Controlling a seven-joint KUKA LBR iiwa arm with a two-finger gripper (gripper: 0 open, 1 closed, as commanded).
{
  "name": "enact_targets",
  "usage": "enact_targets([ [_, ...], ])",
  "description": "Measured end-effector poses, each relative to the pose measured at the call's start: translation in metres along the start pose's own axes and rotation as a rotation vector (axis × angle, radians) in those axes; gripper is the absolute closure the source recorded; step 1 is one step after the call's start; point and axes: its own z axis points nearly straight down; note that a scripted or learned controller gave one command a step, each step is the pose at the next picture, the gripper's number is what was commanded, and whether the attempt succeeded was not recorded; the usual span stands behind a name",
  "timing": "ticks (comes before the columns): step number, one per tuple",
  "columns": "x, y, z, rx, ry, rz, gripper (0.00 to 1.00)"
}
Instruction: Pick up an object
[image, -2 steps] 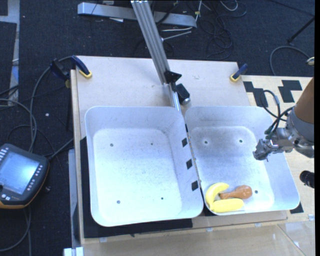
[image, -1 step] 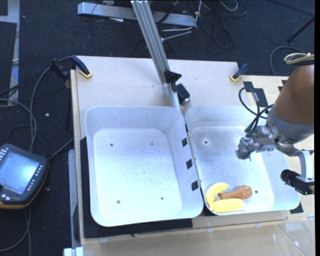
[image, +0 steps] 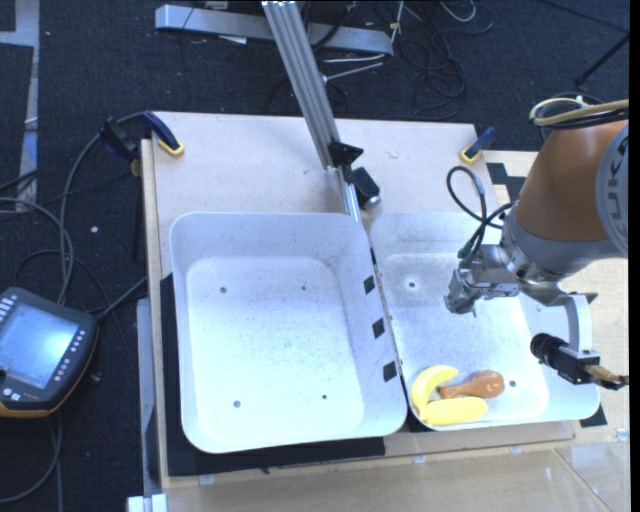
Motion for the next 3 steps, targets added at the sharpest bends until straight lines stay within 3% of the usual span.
enact_targets([
  [3, 0.144, 0.002, -0.001, 0.001, 0.000, 0.000, 1.00],
])
